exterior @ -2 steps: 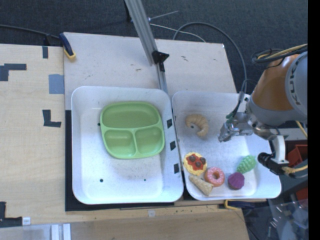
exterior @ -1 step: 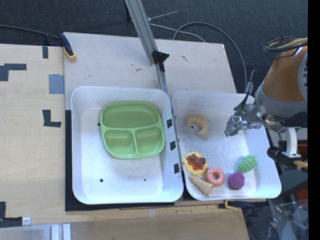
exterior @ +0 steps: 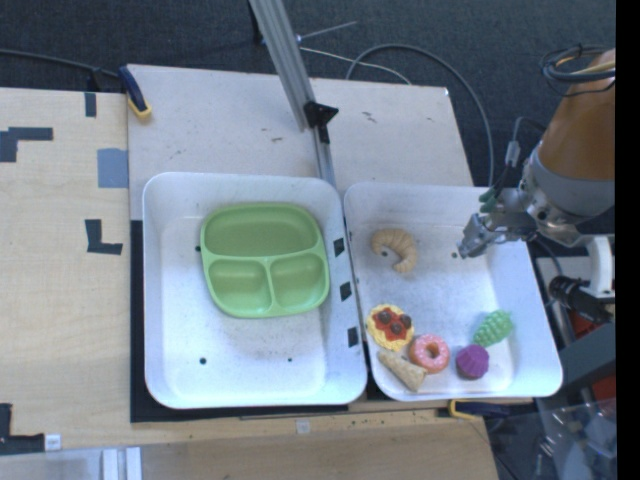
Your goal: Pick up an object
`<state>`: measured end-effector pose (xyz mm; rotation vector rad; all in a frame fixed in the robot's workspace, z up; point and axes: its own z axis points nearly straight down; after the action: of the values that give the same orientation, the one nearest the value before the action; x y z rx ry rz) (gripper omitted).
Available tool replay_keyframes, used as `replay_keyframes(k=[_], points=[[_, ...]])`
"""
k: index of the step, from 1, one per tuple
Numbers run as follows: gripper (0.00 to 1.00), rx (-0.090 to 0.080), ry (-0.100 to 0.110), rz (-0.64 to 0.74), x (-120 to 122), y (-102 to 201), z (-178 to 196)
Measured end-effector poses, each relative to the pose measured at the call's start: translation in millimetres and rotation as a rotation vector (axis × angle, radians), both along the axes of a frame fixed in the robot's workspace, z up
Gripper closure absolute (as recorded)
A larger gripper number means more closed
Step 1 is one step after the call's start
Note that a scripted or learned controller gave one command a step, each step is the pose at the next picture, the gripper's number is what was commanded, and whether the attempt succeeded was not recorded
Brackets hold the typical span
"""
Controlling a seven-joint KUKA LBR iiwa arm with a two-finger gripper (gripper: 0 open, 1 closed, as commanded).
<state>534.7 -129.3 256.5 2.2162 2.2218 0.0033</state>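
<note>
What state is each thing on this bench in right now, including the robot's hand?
hand: above right bin, nothing visibly held
green tray: flat in left bin
croissant: lying free
pizza slice: lying flat
donut: lying flat
purple fruit: resting
green fruit: resting

A green three-compartment tray (exterior: 266, 260) lies flat in the left white bin (exterior: 160, 298), toward its far side. The right white bin (exterior: 440, 203) sits just beside it, their rims touching. Both rest on a pale desk (exterior: 60, 268) marked with grey tape pieces (exterior: 112, 167) (dark ones too). A metal pole (exterior: 285, 53) slants over the far board, near thin cables (exterior: 420, 68). A blue-and-yellow clamp (exterior: 134, 92) grips the board's far left corner.
</note>
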Motion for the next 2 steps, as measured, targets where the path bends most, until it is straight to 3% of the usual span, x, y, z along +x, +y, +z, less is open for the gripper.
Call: replay_keyframes(k=[2], points=[[1.00,0.003,0.004,0.005,34.8,108.2,4.7]])
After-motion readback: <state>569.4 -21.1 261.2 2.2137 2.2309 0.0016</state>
